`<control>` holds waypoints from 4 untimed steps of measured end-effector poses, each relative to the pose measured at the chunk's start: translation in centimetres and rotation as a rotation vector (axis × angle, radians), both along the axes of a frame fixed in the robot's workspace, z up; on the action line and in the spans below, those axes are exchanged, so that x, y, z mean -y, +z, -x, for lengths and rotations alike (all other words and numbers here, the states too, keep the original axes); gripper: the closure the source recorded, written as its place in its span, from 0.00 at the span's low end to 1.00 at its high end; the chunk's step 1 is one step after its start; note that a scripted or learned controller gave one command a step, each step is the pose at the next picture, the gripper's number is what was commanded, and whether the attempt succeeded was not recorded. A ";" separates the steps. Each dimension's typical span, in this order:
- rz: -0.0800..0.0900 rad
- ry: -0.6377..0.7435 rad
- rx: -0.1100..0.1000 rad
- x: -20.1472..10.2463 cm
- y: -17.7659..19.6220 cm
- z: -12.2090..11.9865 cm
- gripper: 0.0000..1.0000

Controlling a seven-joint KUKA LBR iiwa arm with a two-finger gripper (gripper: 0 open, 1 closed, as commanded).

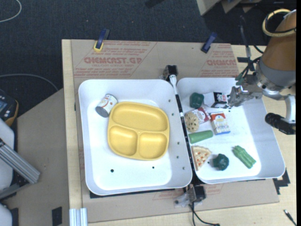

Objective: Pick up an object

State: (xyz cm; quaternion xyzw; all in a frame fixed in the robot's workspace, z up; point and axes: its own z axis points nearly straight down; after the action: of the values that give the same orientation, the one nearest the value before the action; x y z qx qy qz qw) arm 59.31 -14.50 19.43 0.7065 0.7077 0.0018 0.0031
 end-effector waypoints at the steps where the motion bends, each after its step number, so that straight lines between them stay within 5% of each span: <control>1: 0.000 -0.001 -0.002 0.0 3.2 -0.1 1.00; 4: -0.004 0.006 -0.003 -15.8 3.8 -0.8 1.00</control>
State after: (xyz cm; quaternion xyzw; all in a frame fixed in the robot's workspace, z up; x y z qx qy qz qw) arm 60.11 1.27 23.25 0.7045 0.7097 0.0022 0.0010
